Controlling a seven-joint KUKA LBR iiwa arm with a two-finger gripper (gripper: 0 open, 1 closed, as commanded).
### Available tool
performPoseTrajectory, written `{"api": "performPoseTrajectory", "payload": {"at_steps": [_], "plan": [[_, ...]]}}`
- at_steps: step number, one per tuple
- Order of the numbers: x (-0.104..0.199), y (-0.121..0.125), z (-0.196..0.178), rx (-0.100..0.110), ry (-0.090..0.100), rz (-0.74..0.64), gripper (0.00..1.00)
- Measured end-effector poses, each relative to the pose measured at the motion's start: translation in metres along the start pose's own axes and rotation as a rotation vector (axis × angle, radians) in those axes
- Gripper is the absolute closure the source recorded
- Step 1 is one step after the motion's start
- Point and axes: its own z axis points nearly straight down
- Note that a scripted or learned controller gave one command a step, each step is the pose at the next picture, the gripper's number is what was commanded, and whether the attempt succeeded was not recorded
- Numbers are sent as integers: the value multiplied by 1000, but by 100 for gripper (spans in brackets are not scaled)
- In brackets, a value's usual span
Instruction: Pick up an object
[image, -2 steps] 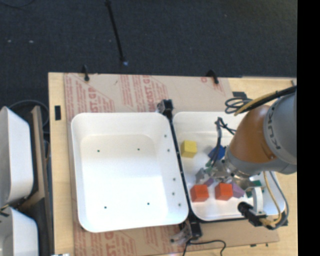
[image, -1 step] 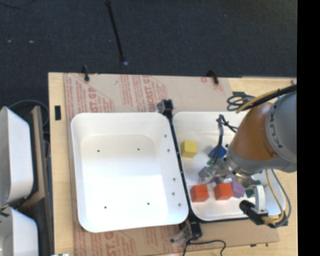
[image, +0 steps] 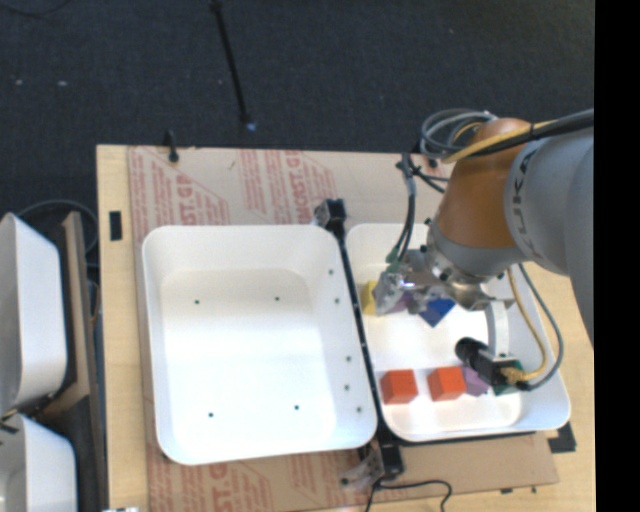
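Cardboard covers the worktop (image: 250, 190) under two white bins. Low over the right bin (image: 545, 405), the jaws (image: 415, 295) sit among a yellow piece (image: 368, 296) and a blue block (image: 434, 314); whether they grip anything cannot be told. Two orange blocks (image: 399, 386) lie clear nearby, a purple piece (image: 478, 378) beside them.

Both bins, the left bin (image: 250, 340) and the right bin (image: 540, 405), look like smooth white plastic with a slight gloss. The bench (image: 240, 185) shows a matt, wood-like board with red print. The arm (image: 545, 205) has smooth grey casing and a glossy orange band (image: 480, 200).
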Motion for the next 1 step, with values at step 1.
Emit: {"api": "performPoseTrajectory", "payload": {"at_steps": [1], "plan": [[61, 49, -36, 5, 0, 1, 100]]}}
